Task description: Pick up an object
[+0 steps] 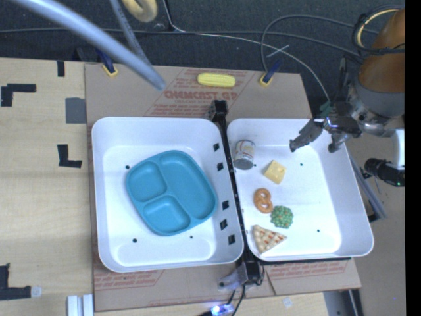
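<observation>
Yellow cheese wedge (275, 171) left of claw (318, 139)

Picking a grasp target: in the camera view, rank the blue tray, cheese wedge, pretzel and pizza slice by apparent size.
1. blue tray, by far largest
2. pizza slice
3. cheese wedge and pretzel look alike; not ranked.

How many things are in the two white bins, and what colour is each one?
Blue: 1, the plate
Silver: 1, the can
Yellow: 1, the cheese
Orange: 1, the pretzel
Green: 1, the broccoli
Tan with red: 1, the pizza slice
Total: 6
</observation>
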